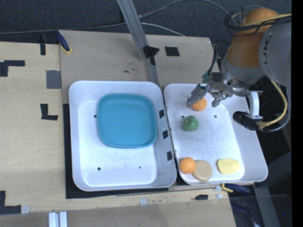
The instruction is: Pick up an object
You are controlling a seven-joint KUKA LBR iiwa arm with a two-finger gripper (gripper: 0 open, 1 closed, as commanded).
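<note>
My gripper (207, 100) hangs over the far part of the right bin (246, 141), its fingers spread open. Between and just under the fingers sits a small orange ball (200, 105), resting on the bin floor. A green round object (190, 124) lies a little nearer, in the middle of that bin. Along the bin's near edge lie another orange ball (187, 165), a tan disc (202, 170) and a yellow piece (228, 166).
The left bin (80, 126) holds a blue square plate (127, 120). A slanted metal pole (137, 32) rises behind the bins. Black cables (251, 119) hang by the right bin's far right side.
</note>
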